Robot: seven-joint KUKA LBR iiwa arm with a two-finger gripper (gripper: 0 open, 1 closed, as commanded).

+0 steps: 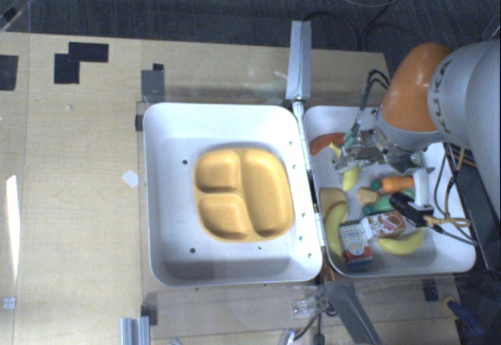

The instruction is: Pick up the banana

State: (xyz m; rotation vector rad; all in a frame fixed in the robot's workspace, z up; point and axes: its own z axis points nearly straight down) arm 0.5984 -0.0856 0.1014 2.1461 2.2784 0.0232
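Two bananas lie in the right bin point(462, 257). A greenish-yellow banana point(334, 224) curves along the bin's left wall, and a yellow banana point(404, 245) rests near the front edge. My gripper point(357, 154) hangs over the back half of this bin, pointing down, above and behind both bananas. A small yellow piece point(350, 177) sits just below its tip; I cannot make out whether it touches it. The orange-banded wrist point(413, 93) hides the bin's back right part.
Around the bananas in the right bin lie a red item point(324, 142), an orange carrot point(397, 183), a small pale piece point(368, 196) and a printed carton point(371, 231). The left bin point(168, 249) holds a yellow divided plate point(243, 193).
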